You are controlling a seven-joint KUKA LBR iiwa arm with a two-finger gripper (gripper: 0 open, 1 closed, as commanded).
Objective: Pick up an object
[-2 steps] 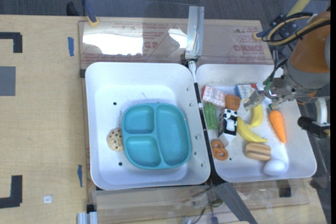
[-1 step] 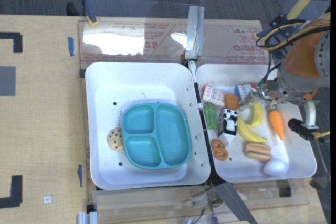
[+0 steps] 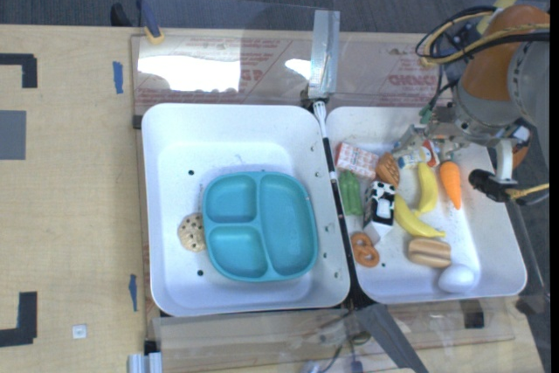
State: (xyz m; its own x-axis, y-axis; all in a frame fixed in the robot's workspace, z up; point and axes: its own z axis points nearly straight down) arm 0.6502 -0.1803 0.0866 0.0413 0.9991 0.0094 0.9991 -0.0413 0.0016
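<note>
The right bin holds several toy foods: a yellow banana, an orange carrot, a hot dog bun, a white egg, a pretzel, a green packet, a black-and-white carton, a red-and-white packet and a brown pastry. My gripper hangs over the far part of this bin, just above the banana's top end and the carrot. Cables and the wrist blur its tip.
The left bin carries a teal divided plate with a cookie beside its left rim. A clear panel and a metal post stand behind the bins. The arm's bulk covers the right bin's far right corner.
</note>
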